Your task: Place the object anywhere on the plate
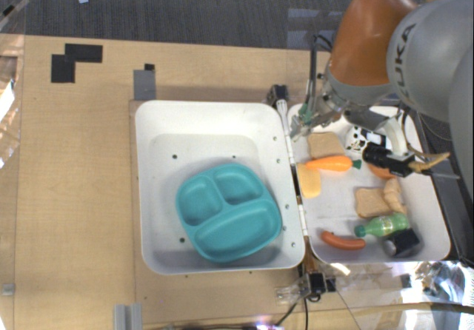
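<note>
- The left bin holds one thing, a teal plate with three sections. The plate sits a bit toward the bin's near right corner, with bare white floor around it.
- The right bin is full of toy food. There is a carrot, a slice of bread, a yellow piece, a brown toast piece, a red sausage, a green bottle and a dark can.
- The two bins touch along a middle wall. The food lies close together, so there is little room between the pieces.
- The big grey and orange arm hangs over the far end of the right bin.
- The gripper is at the far left corner of that bin, just beyond the bread and carrot. I cannot tell how it is set.
</note>
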